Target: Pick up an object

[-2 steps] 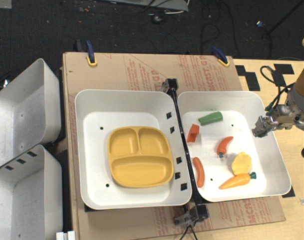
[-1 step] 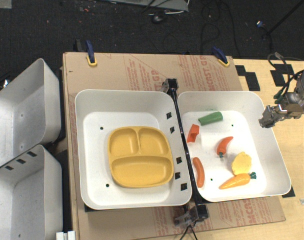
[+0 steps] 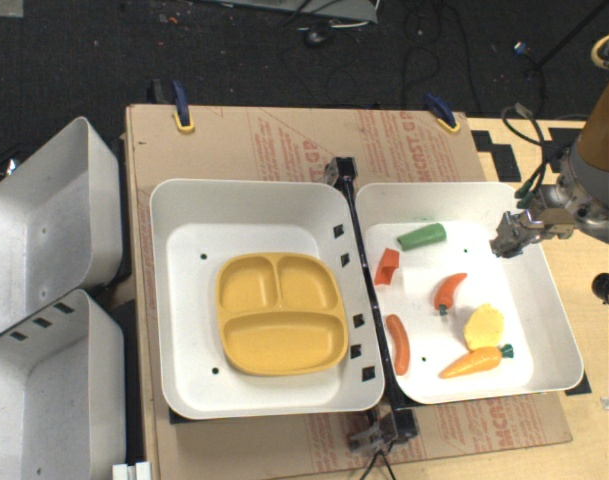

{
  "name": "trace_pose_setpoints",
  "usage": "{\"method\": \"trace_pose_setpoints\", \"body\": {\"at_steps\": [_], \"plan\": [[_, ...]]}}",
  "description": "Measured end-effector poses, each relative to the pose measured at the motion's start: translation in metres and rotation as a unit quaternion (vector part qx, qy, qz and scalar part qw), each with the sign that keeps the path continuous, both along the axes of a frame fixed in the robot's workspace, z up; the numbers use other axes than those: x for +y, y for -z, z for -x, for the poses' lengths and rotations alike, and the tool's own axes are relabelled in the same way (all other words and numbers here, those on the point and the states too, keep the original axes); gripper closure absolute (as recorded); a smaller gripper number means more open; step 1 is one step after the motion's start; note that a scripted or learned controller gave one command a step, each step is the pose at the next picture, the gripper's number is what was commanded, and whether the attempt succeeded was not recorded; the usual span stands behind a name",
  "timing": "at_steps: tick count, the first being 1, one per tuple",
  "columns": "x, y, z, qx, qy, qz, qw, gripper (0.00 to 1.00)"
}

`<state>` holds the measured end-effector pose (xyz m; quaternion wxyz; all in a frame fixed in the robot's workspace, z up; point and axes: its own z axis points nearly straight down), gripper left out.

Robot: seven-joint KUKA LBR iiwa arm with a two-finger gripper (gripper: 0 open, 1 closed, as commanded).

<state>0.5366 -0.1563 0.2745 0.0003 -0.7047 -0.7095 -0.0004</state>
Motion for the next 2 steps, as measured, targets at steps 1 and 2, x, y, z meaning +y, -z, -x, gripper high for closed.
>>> {"method": "trace_pose_setpoints", "body": {"at_steps": [1, 2], "plan": [[0.059, -0.002, 0.008, 0.0, -0.001, -0.0002, 1.0, 1.0], [0.102, 0.004, 0.019, 0.001, 0.0, 0.0001, 1.0, 1.0]]}}
